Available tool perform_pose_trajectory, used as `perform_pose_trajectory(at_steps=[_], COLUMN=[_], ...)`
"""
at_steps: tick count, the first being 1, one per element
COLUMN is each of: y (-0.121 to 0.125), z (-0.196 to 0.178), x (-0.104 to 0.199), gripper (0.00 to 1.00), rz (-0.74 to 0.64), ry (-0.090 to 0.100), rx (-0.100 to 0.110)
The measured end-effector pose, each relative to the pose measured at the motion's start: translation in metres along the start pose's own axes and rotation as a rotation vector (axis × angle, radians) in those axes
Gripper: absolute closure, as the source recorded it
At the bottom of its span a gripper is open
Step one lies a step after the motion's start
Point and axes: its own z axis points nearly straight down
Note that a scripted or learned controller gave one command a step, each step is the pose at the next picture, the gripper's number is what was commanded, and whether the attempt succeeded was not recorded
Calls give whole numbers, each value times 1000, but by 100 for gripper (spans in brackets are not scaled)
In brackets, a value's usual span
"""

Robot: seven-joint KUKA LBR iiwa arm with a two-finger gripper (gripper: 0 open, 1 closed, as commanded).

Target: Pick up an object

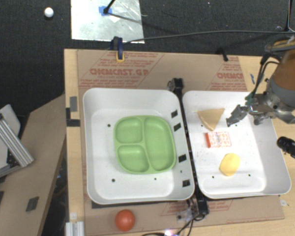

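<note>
Your claw point(234, 118) hangs over the right bin point(275, 181), near the tan wedge point(211, 117); can't tell its state. That bin also holds a red-and-white packet point(218, 139) and a yellow lump point(229, 164). Left bin point(96, 181) holds a green divided tray point(144, 143). An orange ball point(124, 220) sits outside, in front.

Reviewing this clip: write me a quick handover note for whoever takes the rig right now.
Gripper: above the right bin, near its back; nothing seen between its fingers.
Right bin contents: tan wedge at the back, red-and-white packet in the middle, yellow object toward the front.
Left bin: green divided tray.
An orange ball sits on the board in front of the bins.
Done: nothing picked yet. Left: grasp and lift one object.
</note>
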Motion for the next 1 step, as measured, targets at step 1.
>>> perform_pose_trajectory(at_steps=[1], y=[6], z=[45], x=[6], gripper=[0], rz=[0], ry=[1], rx=[3])
